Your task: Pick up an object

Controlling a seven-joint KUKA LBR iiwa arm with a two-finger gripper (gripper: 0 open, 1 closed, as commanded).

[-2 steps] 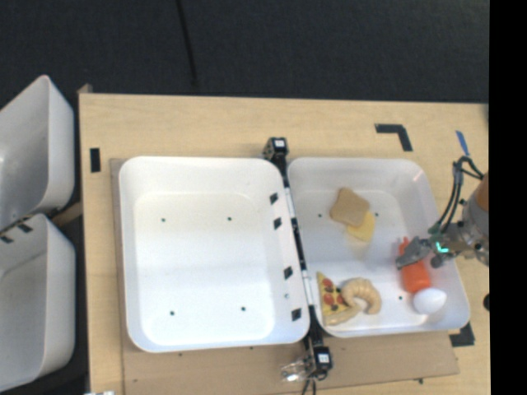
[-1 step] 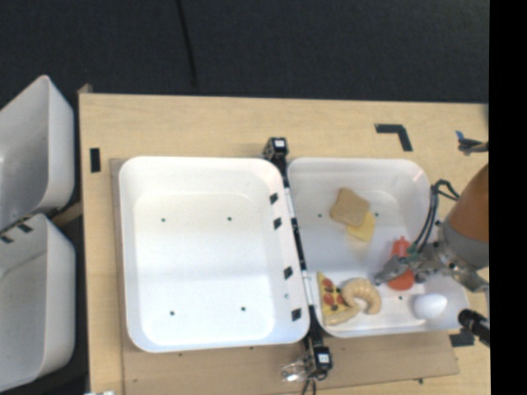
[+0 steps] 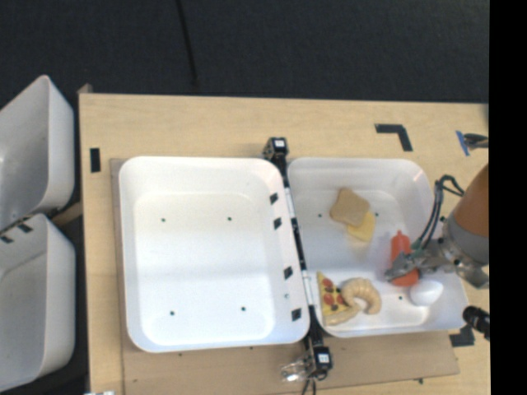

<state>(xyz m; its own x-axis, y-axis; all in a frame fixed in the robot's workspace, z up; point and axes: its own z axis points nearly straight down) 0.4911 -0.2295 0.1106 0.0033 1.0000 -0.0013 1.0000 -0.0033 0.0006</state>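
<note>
My gripper point(image 3: 407, 263) reaches in from the right edge and sits low in the right bin point(image 3: 329, 179), right over a red-orange object point(image 3: 399, 243). Red shows both above and below the gripper's tip. A white egg-like object point(image 3: 426, 292) lies just below and to the right of the gripper. A tan croissant point(image 3: 365, 295) and a pizza slice point(image 3: 330, 296) lie at the bin's front left. A slice of brown bread point(image 3: 350, 206) rests on a yellow cheese piece point(image 3: 361, 230) near the bin's middle.
The left bin point(image 3: 206, 253) lies beside the right one, joined by black clips along the shared wall point(image 3: 290, 237). Cables point(image 3: 440, 192) loop off the grey-and-orange arm point(image 3: 471, 212) at the right. White containers point(image 3: 33, 237) stand off the bench's left edge.
</note>
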